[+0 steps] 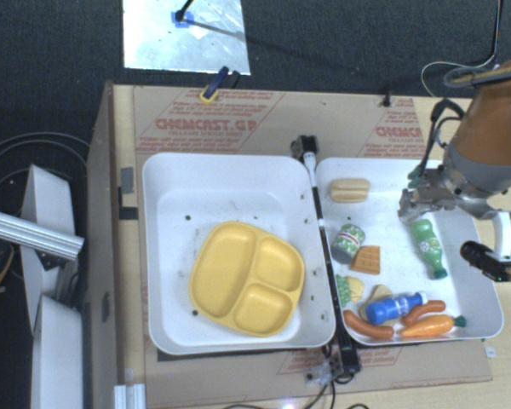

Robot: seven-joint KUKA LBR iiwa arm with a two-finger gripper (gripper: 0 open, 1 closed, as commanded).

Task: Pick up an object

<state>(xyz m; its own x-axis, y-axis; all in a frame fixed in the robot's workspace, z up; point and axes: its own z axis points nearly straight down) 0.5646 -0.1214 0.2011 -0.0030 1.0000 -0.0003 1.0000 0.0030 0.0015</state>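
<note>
Green bottle, just below the gripper, looks light, stiff and slippery; grasp mid-body, though finger opening can't be told.

We see a green bottle lying flat near the right bin's far right side, a blue bottle resting by carrots, a can and bread roll further left.

A robot arm with a rounded grey body and 1 broad orange band above the wrist, thin pale cables looping beside it, ending in a grey metal gripper with a black cylindrical fitting alongside.
</note>
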